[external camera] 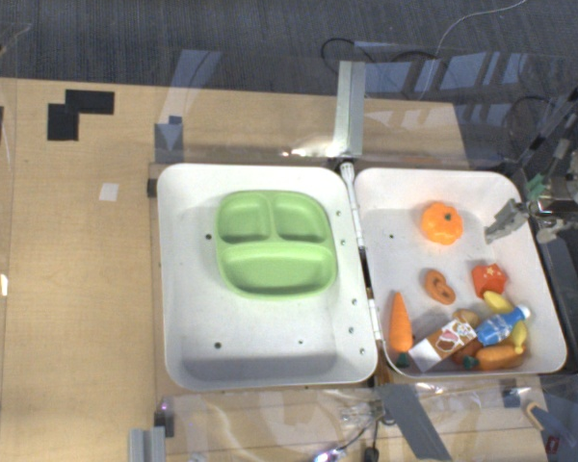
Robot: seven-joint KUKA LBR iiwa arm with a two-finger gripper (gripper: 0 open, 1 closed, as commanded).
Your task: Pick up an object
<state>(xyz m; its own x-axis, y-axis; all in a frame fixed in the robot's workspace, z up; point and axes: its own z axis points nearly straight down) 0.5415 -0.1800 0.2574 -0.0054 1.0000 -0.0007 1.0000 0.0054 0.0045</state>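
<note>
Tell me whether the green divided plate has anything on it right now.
Empty. The green divided plate shows only bare green in all three compartments; the toy food lies in the right bin.

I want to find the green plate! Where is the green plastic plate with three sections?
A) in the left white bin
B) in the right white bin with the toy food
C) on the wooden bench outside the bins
A: the green plastic plate with three sections lies alone in the left white bin; the toy food sits in the right white bin.
</note>
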